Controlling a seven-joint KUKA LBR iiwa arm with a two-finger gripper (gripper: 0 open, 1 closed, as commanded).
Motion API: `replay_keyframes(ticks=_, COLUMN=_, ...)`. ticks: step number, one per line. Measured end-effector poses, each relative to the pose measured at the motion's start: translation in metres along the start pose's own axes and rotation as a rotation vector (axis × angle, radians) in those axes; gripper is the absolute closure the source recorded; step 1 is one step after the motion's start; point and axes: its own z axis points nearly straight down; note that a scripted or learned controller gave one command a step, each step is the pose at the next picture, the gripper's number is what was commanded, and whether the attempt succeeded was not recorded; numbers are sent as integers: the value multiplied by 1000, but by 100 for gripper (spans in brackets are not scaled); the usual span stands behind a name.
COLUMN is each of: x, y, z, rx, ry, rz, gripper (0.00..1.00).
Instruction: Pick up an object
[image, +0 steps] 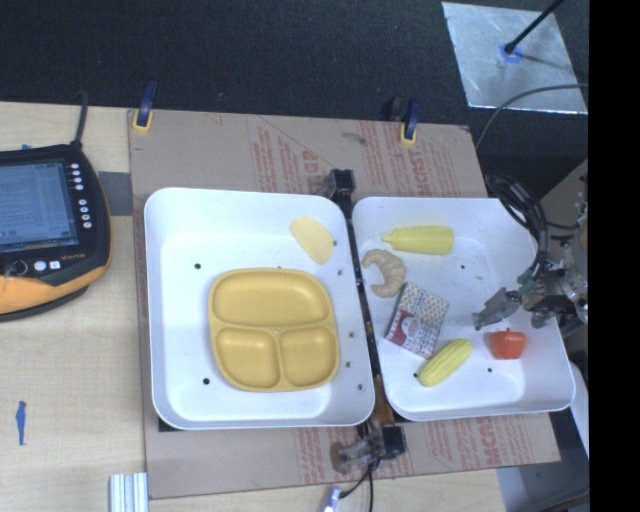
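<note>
In the right bin (470, 395) lie a yellow corn cob (418, 239) at the back, a tan croissant (385, 271), a patterned packet (417, 320), a second corn cob (444, 361) near the front, and a small red tomato (508, 343). My gripper (514, 318) hangs at that bin's right side, just behind and above the tomato. Its dark fingers (490, 311) are spread, so it is open with nothing between them.
The left bin (170, 300) holds a yellow divided plate (272, 328) and a pale yellow slice (313, 238). A tablet controller (45, 225) lies on the bench at far left. Cables trail by the arm at the right edge.
</note>
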Motion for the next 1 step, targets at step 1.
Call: replay_keyframes(ticks=1, x=66, y=-5, z=123, rx=6, ry=4, rz=-5, gripper=0)
